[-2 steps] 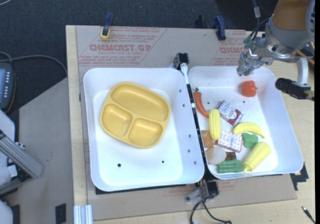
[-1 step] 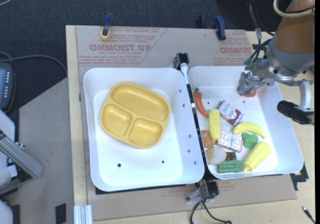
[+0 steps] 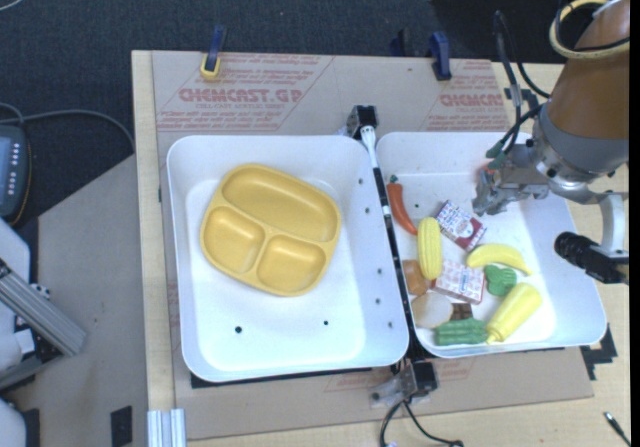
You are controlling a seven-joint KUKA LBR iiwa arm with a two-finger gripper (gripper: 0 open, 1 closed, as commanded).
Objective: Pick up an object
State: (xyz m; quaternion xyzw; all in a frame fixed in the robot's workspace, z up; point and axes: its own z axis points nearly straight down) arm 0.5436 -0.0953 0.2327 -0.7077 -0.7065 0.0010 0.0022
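Observation:
The right bin [image 3: 570, 235] holds several toy foods. Among them are an orange-red chili [image 3: 400, 207], a yellow corn cob [image 3: 429, 247], a red-and-white packet [image 3: 458, 222], a banana [image 3: 497, 255], a second packet [image 3: 460, 281], a green pepper [image 3: 501, 278], a yellow piece [image 3: 513, 311] and a green cucumber [image 3: 460, 333]. My gripper [image 3: 487, 195] hangs low over the upper part of this bin, just right of and above the red-and-white packet. Nothing is visibly held in it.
The left bin [image 3: 190, 265] carries a yellow divided plate [image 3: 270, 228]. A black divider with clamps [image 3: 378, 205] runs between the bins. A brownish piece [image 3: 415, 277] lies by the right bin's left wall. Blue and yellow clamps sit at the board's far edge.

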